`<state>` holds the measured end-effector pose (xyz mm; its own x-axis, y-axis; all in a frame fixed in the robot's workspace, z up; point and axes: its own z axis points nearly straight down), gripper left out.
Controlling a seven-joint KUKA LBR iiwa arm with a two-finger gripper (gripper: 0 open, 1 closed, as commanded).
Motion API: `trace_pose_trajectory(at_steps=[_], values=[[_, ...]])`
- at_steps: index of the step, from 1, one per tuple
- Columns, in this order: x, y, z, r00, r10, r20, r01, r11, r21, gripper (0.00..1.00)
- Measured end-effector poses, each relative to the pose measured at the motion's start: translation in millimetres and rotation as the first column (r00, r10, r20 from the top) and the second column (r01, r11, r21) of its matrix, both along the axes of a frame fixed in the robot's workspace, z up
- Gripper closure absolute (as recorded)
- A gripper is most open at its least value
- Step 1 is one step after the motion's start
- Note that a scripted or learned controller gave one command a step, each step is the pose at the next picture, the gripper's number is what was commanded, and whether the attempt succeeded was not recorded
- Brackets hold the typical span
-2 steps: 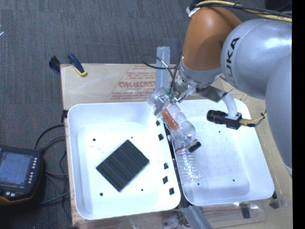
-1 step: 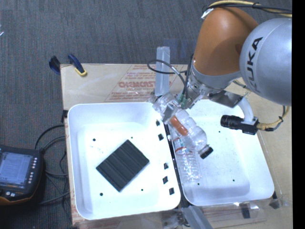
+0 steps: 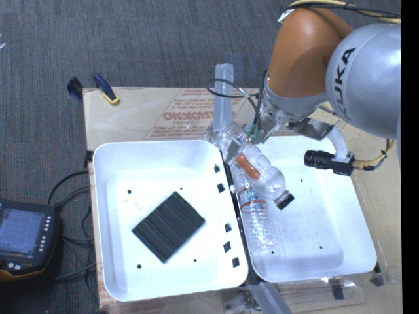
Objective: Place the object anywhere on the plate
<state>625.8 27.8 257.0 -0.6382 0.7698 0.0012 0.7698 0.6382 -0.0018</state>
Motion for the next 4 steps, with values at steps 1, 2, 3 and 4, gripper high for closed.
trace_pose_trajectory(at_steps=[1,2,3,4], values=[[1,-1,8,1.000,-0.002,-0.001,0.002,1.000,0.001,1.00],[1,-1,15,1.000,-0.003,-0.003,0.003,1.000,0.001,1.00],[4,32,-62,0.990,0.141,-0.002,-0.141,0.990,0.001,1.00],[13,46,-39,0.981,0.192,0.001,-0.192,0.981,0.001,1.00]])
